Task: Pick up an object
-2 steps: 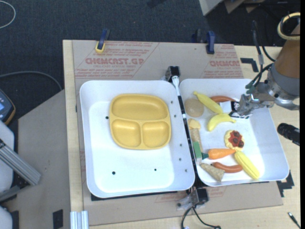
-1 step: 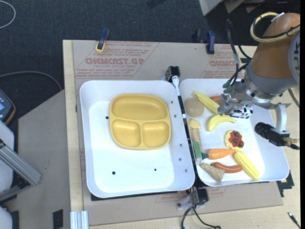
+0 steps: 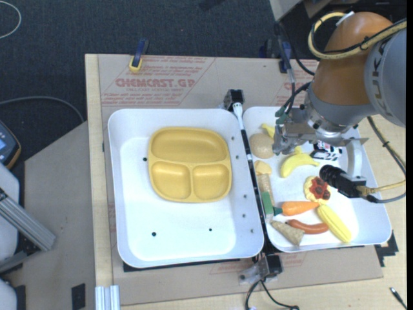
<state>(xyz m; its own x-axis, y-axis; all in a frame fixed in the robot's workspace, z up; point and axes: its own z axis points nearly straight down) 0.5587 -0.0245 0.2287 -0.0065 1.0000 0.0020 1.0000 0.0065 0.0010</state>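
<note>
The right bin (image 3: 377, 228) holds several toy foods. A yellow banana (image 3: 298, 164) lies near its middle and a beige round piece (image 3: 261, 146) near its left wall. My gripper (image 3: 287, 144) hangs low over the bin's upper part, just above the banana and right of the beige piece. The wrist and its cables hide the tips. Nothing can be seen held in it. Toward the front lie an orange carrot (image 3: 299, 207), a red sausage (image 3: 308, 225), a yellow corn cob (image 3: 335, 222) and a pizza slice (image 3: 317, 188).
The left bin (image 3: 187, 237) carries a yellow divided plate (image 3: 190, 163). A green stick (image 3: 267, 201) and a tan wedge (image 3: 287, 232) lie by the right bin's left wall. A black fitting with a cable (image 3: 339, 181) juts from the arm over the pizza slice.
</note>
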